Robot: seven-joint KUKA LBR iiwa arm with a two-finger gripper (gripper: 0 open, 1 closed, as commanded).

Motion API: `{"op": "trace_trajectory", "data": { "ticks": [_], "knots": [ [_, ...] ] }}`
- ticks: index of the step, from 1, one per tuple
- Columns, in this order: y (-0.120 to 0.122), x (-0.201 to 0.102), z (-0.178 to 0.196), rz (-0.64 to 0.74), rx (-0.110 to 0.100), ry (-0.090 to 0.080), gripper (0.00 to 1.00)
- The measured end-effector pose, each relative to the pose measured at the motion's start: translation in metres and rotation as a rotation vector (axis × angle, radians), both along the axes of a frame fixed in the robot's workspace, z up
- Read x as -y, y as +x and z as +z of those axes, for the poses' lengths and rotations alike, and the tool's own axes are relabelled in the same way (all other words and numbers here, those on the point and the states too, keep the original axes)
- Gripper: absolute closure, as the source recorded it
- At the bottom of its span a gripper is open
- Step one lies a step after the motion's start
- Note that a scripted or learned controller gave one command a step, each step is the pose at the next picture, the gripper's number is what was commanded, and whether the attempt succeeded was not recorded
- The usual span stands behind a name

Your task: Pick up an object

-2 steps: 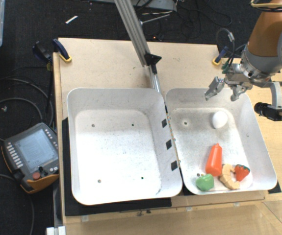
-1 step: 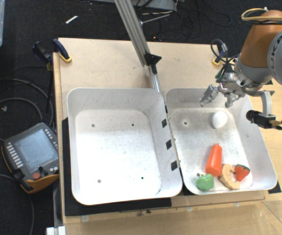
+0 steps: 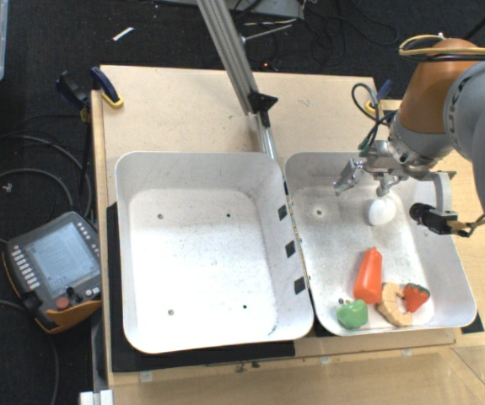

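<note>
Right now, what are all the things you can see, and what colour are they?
White ball: one, white, right bin, just below the gripper.
Carrot: one, orange, right bin, near its front.
Green toy: one, green, right bin's front edge.
Tan toy: one, tan, beside the carrot.
Strawberry: one, red, touching the tan toy.
Bins: two, white, left bin and right bin, side by side.
Control pad: one, grey and orange, floor at left.
Arm: one, grey and orange, from the right.
Gripper: one, above the ball.

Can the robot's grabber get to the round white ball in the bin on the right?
Probably yes. The gripper hangs right above the round white ball in the right white bin. Nothing covers the ball; the orange carrot-shaped toy lies apart from it.
</note>
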State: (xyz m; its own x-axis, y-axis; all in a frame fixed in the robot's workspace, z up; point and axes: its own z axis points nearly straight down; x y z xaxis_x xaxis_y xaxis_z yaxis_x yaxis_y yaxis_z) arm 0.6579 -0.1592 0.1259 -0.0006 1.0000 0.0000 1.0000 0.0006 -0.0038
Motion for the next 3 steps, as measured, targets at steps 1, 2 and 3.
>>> {"op": "trace_trajectory", "data": {
  "ticks": [1,2,3],
  "knots": [
    [0.002,0.000,0.014,0.001,0.007,-0.002,1.00],
    [0.011,0.006,0.071,0.002,0.012,-0.002,1.00],
    [0.015,0.009,0.115,0.002,0.010,-0.002,1.00]
  ]
}}
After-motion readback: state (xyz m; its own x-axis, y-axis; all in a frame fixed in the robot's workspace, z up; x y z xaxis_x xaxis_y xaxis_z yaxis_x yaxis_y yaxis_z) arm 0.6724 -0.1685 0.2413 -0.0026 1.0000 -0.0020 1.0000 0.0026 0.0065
